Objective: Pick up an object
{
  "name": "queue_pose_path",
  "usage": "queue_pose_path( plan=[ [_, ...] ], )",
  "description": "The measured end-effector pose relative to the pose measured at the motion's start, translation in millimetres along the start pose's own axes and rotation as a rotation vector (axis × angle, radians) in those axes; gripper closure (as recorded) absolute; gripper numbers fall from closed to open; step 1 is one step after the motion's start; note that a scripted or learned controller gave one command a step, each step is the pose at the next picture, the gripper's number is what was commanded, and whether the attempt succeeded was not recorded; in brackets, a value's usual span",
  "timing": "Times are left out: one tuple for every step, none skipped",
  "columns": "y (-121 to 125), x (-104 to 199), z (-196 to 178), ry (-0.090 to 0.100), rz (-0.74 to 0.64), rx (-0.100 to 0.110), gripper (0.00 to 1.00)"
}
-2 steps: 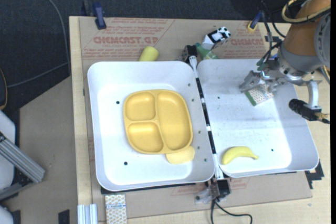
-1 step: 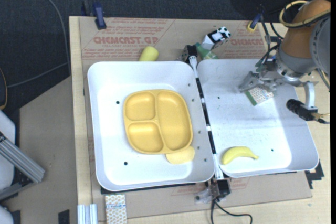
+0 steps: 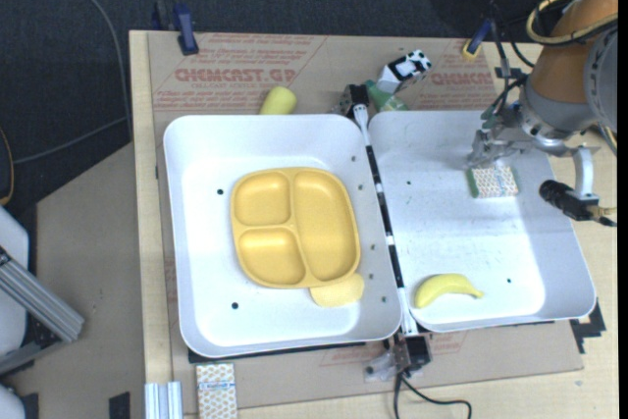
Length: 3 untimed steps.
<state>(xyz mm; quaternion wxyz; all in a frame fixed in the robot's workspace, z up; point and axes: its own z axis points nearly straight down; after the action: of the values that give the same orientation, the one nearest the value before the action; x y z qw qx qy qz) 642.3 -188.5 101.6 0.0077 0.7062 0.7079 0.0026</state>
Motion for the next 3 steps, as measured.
queue_pose_path(
  plan=[
    [-0.3,0.0,0.4,0.000,0.000,0.001,0.00],
    [-18.9,19.9,-33.2,0.008,0.001,0.015,0.00],
    [-18.9,-9.5,-36.6,0.005,0.002,0.012,0.00]
  ],
)
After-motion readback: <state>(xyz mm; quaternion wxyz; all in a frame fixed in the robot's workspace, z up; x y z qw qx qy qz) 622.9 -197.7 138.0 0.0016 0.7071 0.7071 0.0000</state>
